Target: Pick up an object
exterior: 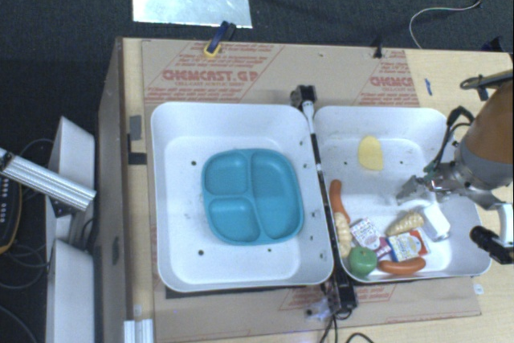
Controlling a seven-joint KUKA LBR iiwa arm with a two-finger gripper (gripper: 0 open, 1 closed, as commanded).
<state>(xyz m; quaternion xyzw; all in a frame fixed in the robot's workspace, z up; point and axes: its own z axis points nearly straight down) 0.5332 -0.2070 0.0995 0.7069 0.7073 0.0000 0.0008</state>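
One corn cob (pixel 404 222) lies slantwise, tip up-right, below jaws (pixel 409 189); jaws' state unclear

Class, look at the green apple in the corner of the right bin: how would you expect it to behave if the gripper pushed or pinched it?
The green apple looks round and smooth, so it would probably roll or slip from a pinch. Wedged beside the sausage and the bin wall, a push likely jams it.
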